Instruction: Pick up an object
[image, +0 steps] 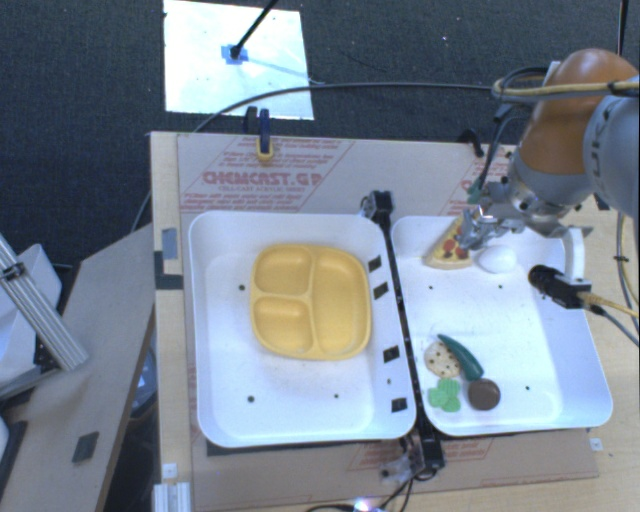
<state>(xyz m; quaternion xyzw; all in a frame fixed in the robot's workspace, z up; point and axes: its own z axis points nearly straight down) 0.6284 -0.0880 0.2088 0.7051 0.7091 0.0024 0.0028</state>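
Camera view: a slanted look down on two shallow white bins, with the arm reaching in from the right.
Arm (575, 110): grey with an orange band, it bends down over the far end of the right-hand bin and ends in the pincer.
Left bin (220, 300): well to the left of the pincer, across the black divider.
Yellow plate (308, 300): a three-part tray lying flat in the left bin, well apart from the pincer.
Right bin (560, 340): the pincer sits over its far corner.
Pincer (476, 226): low over the bin floor; whether its tips are apart or together I cannot tell, because the wrist hides them.
Pizza slice (448, 250): a toy wedge just beside and under the pincer tips, probably the piece being attempted. No grasp is visible.
White egg (496, 260): just beside the pincer on its near right, close to the slice.
Green pod (461, 355): nearer the camera than the pincer, well apart, lying over a speckled cookie (439, 359).
Brown ball (484, 394): nearer still, beside a green leafy piece (446, 397).
Doing it well: my judgement is that the flat wedge needs the tips straddling its narrow width, pressed down to the floor before closing. The egg should be kept out of the pinch, and the lift should go straight up.
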